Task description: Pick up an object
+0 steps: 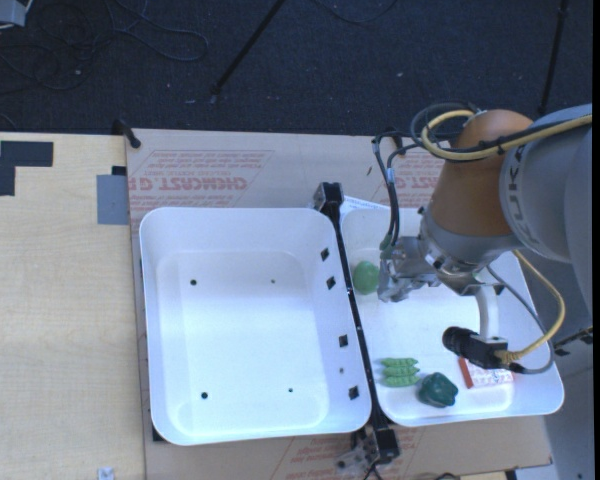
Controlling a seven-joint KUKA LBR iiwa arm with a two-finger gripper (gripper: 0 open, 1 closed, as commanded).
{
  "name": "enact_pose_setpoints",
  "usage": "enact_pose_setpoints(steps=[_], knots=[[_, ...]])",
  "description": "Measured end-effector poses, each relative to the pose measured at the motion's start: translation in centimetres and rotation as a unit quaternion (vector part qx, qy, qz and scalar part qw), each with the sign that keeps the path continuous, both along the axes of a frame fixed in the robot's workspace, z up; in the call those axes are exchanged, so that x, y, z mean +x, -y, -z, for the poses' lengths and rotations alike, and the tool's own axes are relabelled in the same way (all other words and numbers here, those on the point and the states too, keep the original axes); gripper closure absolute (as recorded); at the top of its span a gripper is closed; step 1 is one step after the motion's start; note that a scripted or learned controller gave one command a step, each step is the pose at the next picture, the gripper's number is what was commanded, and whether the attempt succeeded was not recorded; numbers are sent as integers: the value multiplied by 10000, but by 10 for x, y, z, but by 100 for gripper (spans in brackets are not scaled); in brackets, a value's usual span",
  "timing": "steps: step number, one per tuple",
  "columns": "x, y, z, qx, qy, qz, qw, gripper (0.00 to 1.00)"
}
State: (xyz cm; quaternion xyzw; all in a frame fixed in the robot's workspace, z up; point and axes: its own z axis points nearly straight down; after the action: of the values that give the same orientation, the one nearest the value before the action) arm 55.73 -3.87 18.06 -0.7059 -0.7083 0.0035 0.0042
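Fingers' gap can't be told from above; gripper (398, 286) low in right bin (540, 393), frame centre-right, just beside pale green ball (365, 276). Green pod (399, 371), dark green lump (439, 390), red-white card (485, 378) lower right

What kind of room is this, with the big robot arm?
Probably a robot testing lab. A grey robot arm with an orange band reaches over two shallow white plastic bins on a cardboard-covered bench, and loose black cables trail across the dark floor.
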Motion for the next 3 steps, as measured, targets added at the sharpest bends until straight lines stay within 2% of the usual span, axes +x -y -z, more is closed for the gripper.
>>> enact_pose_setpoints(steps=[1,2,3], knots=[[-16,-33,-108,5,90,-6,10000,100],[-17,-32,-102,-7,41,4,10000,0],[17,11,-15,-12,3,35,10000,0]])
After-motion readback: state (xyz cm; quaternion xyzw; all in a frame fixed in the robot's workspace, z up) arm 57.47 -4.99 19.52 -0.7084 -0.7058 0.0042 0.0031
